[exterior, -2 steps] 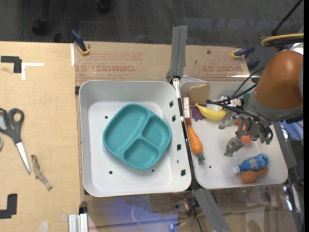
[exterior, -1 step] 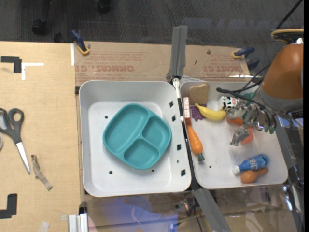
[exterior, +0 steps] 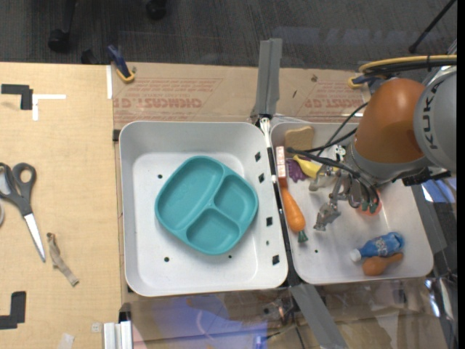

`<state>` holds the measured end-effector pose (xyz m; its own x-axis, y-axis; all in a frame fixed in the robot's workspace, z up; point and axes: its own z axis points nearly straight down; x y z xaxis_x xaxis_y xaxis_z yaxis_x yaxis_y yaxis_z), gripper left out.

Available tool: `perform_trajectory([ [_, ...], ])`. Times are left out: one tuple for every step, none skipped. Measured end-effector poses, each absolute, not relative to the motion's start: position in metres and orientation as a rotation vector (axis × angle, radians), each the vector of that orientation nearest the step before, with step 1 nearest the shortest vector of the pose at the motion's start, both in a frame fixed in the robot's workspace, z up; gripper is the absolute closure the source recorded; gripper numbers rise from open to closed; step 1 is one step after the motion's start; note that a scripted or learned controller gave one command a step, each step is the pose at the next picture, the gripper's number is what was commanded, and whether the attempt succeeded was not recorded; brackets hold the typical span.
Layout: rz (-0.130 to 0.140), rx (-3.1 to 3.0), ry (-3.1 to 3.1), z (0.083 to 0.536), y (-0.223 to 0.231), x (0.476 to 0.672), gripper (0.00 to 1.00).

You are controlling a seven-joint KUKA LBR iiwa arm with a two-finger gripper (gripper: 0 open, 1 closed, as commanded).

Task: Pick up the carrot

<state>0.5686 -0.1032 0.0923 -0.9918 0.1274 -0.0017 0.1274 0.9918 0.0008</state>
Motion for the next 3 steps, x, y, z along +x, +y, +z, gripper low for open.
perform_trajectory([
  [0.000, 0.669, 3.070, 0.092, -0.109, 0.505, 0.00],
  [-0.002, 1.339, 2.839, 0.128, -0.109, 0.558, 0.00],
  [-0.003, 1.606, 2.700, 0.092, -0.103, 0.523, 0.00],
])
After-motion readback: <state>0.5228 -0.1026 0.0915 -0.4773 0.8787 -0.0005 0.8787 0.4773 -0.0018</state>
